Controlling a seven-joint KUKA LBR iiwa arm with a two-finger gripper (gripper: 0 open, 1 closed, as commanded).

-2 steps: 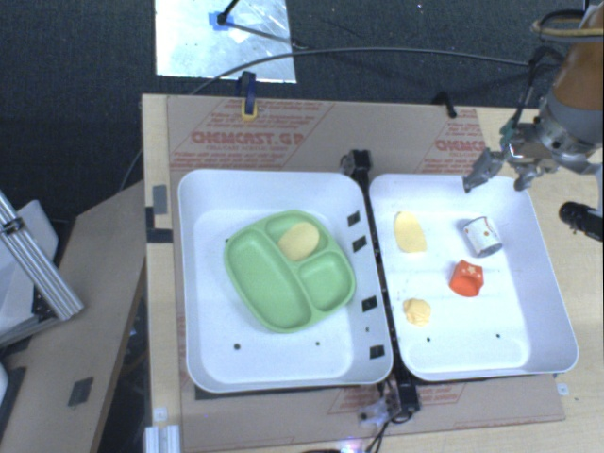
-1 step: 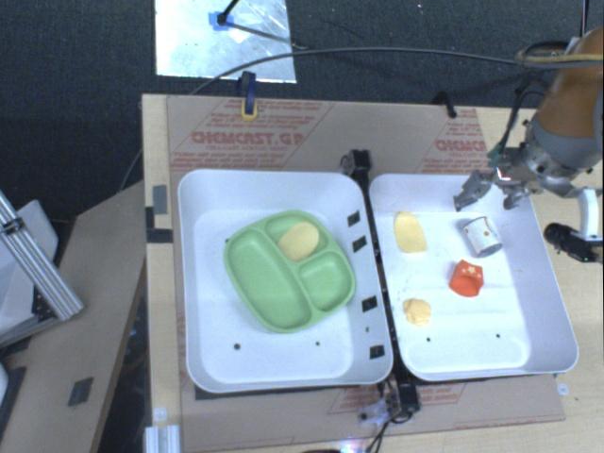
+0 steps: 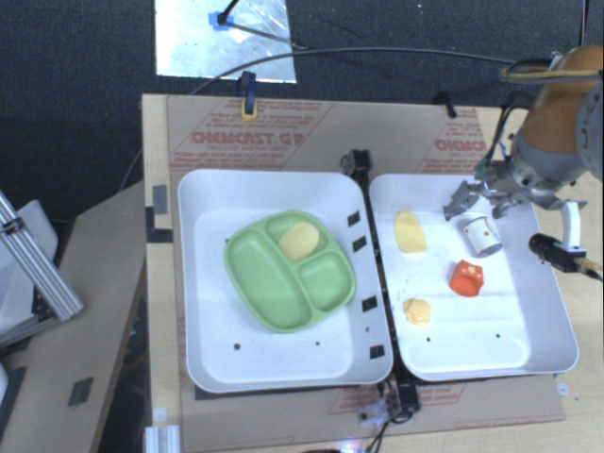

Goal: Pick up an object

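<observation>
small yellow lump (image 3: 416,310) lies near right bin's (image 3: 538,347) front; hand (image 3: 479,204) hovers above white cup (image 3: 481,235), fingers spread, gripping nothing; arm cut off at right.

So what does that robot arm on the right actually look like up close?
The arm is rounded and grey, with a broad orange band above the wrist. At its end sits a metallic silver gripper with thin fingers. A black cable runs down beside the wrist, and a black fitting pokes out just below the arm.

Gripper (image 3: 477,199) hovers above white cup (image 3: 481,235) in right bin (image 3: 552,333).
</observation>
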